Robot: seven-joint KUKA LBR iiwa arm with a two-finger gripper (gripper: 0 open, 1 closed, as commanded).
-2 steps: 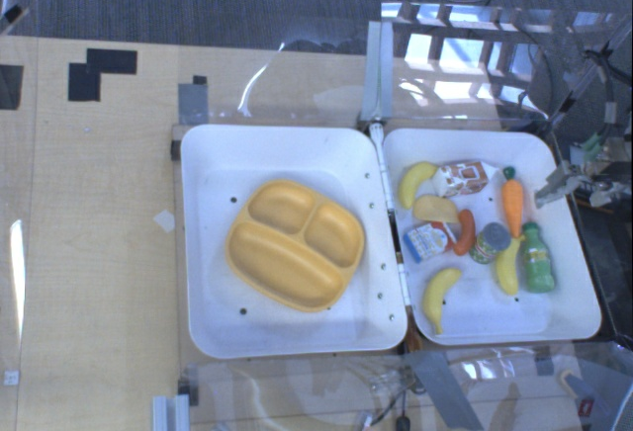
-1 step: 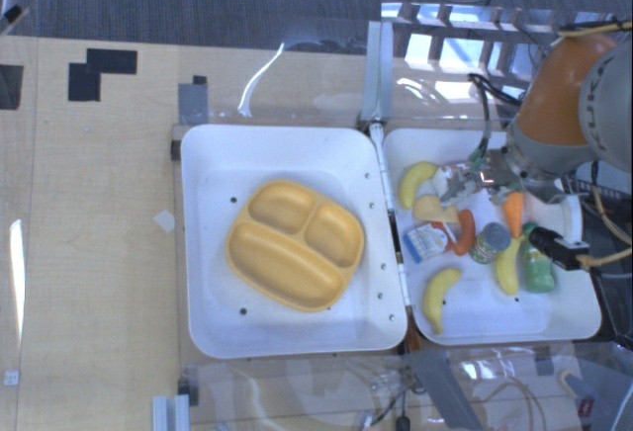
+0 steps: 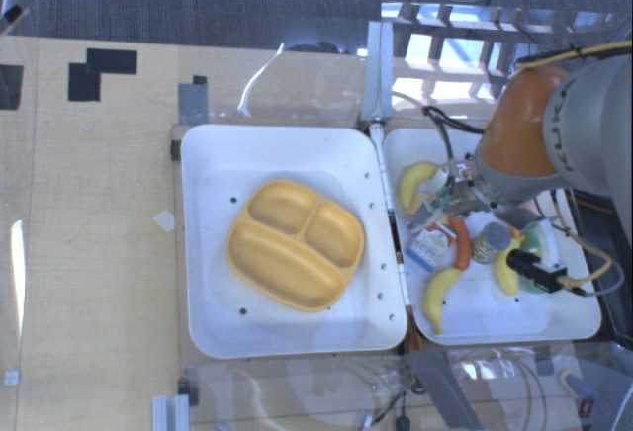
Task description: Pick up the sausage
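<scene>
Sausage lies in the right bin, near its middle, hemmed by a small carton on its left, a can on its right and a banana just below; the gripper hangs just above it, beside a second banana near the dividing wall; whether its fingers are spread or closed cannot be told; the left bin holds a yellow divided plate with bare white floor all round it; light wooden worktop lies open to the left.
</scene>
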